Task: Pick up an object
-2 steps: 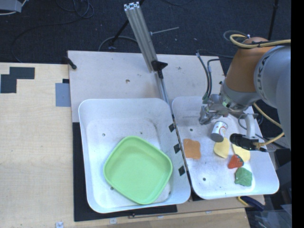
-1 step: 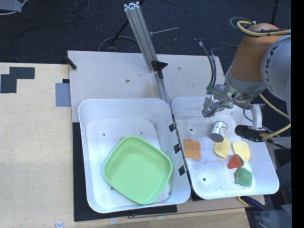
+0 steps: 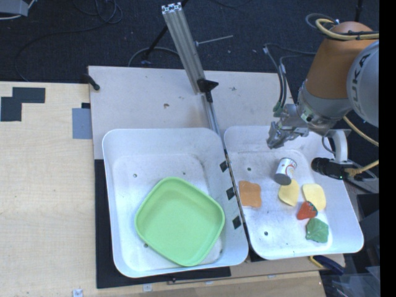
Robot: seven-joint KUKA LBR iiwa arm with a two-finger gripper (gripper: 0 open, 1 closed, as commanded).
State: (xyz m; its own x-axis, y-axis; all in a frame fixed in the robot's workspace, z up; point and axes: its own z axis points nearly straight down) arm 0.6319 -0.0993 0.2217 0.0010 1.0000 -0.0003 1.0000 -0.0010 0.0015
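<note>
In the right bin (image 3: 260, 142) lie an orange flat piece (image 3: 250, 193), a small silver can (image 3: 284, 170) on its side, two yellow pieces (image 3: 288, 194) (image 3: 314, 195), a red piece (image 3: 306, 211) and a green piece (image 3: 317, 230). My gripper (image 3: 276, 140) hangs over the far part of the right bin, above and just left of the can. I see nothing between its fingers.
The left bin (image 3: 124, 147) holds a light green square plate (image 3: 179, 220). A grey aluminium bar (image 3: 189, 48) slants down to the divider between the bins. A black-tipped part (image 3: 328, 166) sticks out at the right bin's right rim.
</note>
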